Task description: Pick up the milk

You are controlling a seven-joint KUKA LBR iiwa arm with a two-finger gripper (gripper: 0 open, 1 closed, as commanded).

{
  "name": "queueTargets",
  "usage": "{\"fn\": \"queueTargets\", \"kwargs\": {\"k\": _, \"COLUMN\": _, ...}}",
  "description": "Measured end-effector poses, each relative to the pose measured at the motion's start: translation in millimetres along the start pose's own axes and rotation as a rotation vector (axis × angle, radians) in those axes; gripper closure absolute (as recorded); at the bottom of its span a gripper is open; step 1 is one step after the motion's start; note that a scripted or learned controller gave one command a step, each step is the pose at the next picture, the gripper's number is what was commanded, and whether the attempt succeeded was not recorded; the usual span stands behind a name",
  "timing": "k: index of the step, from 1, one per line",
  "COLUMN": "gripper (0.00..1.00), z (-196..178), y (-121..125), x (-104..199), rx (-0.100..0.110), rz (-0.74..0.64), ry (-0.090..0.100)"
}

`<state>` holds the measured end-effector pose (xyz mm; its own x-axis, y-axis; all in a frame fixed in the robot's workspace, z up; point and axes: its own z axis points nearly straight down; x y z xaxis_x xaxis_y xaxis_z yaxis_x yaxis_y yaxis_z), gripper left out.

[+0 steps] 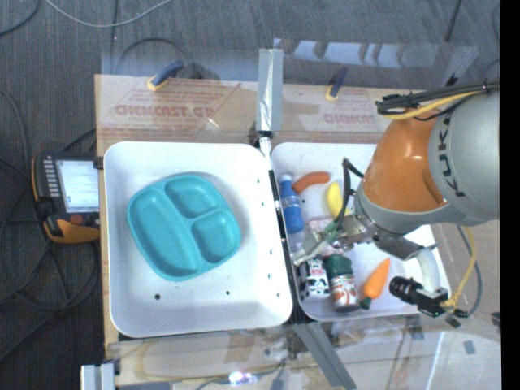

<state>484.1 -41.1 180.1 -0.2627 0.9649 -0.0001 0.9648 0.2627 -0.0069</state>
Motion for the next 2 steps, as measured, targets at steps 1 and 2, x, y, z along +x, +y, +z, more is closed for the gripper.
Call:
{"fn": "queueTargets", "kwargs": {"k": 1, "gripper": 0.0, "z": 0.0, "y": -2.2, "x": -7.5, "rx": 0.001, "rz": -0.051, "ry": 0.0}}
{"fn": "queueTargets", "kwargs": {"k": 2, "gripper": 0.0, "z": 84.2, "y": -9.8, "x": -69.3, "rx": -0.026, "rz": 0.224, "ry": 0.009}}
